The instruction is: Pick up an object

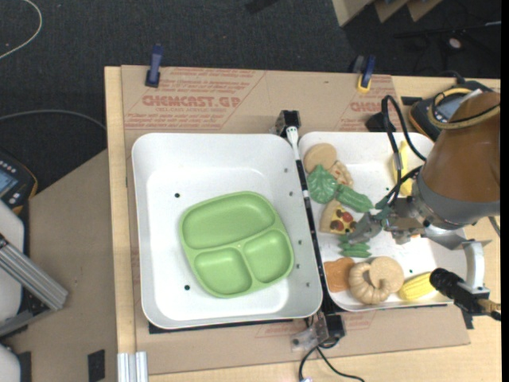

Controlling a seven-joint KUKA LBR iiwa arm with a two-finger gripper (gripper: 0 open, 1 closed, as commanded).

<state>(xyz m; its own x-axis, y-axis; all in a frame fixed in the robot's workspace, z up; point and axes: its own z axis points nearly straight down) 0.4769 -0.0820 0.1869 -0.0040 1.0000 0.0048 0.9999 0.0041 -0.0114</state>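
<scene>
Since end effector point(374, 228) state cannot be told, best assume light, stiff, slippery pizza slice point(341, 219); grip across its thin edges

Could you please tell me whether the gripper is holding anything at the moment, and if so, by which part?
It cannot be told. The gripper is low in the right bin among the toy food, beside the pizza slice, but the arm hides what lies under it.
</scene>
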